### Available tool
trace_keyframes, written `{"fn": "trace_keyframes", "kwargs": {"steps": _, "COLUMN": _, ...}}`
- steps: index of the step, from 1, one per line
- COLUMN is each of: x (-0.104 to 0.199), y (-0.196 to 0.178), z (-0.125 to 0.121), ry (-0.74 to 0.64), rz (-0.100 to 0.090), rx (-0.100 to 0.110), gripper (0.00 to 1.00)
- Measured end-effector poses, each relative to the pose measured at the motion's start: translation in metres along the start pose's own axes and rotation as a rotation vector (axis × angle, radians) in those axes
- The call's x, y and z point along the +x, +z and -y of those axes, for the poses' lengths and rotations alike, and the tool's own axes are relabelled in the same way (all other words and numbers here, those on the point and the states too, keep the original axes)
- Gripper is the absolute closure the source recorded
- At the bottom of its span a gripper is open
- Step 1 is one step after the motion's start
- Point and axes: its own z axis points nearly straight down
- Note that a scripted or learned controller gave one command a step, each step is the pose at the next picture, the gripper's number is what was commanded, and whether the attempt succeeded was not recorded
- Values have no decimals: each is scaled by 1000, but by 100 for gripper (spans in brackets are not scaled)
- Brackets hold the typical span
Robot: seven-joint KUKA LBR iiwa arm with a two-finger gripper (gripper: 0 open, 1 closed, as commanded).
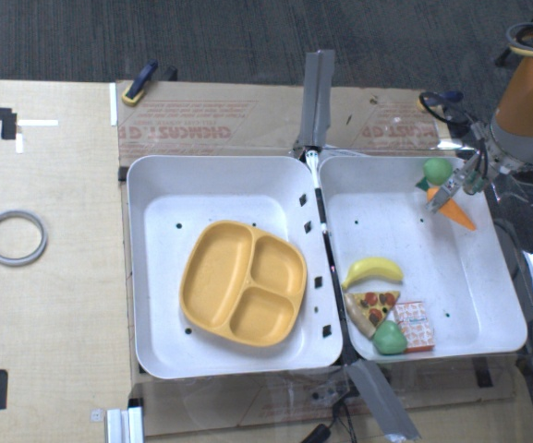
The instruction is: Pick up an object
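Note:
My gripper (452,193) reaches into the far right corner of the right bin (451,284). It is right over an orange carrot-like piece (460,215) and next to a green round object (437,169). Whether it touches either one is unclear. At the near side of the same bin lie a yellow banana (374,270), a pizza slice (371,306), a green lump (390,338) and a small red and white box (414,325).
The left bin (155,247) holds a yellow divided plate (243,282). A grey divider post (317,100) rises between the bins at the back. A roll of tape (14,237) lies on the bench at the far left.

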Motion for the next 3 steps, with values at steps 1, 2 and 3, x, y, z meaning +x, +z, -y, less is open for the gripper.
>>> {"fn": "trace_keyframes", "kwargs": {"steps": 1, "x": 34, "y": 37, "z": 44, "ry": 171, "rz": -2, "rx": 1, "gripper": 100}}
{"fn": "trace_keyframes", "kwargs": {"steps": 2, "x": 78, "y": 37, "z": 67, "ry": 155, "rz": -2, "rx": 2, "gripper": 100}}
{"fn": "trace_keyframes", "kwargs": {"steps": 3, "x": 41, "y": -72, "z": 48, "ry": 460, "rz": 0, "rx": 2, "gripper": 100}}
